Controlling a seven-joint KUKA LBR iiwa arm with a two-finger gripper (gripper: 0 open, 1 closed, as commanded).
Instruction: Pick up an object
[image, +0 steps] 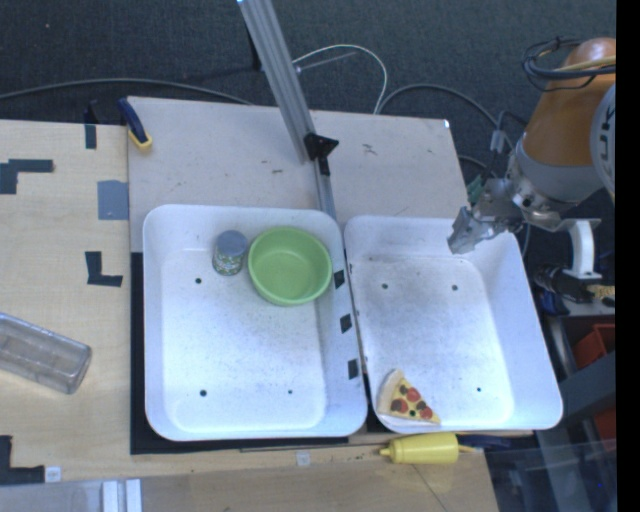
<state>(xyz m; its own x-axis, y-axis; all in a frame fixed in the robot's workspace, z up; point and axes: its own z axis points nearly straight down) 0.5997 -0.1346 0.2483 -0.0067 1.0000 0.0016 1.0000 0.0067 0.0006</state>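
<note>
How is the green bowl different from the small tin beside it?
The round green plastic bowl is wider and open-topped, its hollow showing; the small grey-lidded tin can is narrower and closed by its lid. The bowl is plain green; the can bears a patterned label. Both stand upright, side by side, in the left white bin.

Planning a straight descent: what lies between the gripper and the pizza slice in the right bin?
Nothing: the camera view shows bare speckled floor of the right bin between the gripper and the pizza slice.
</note>
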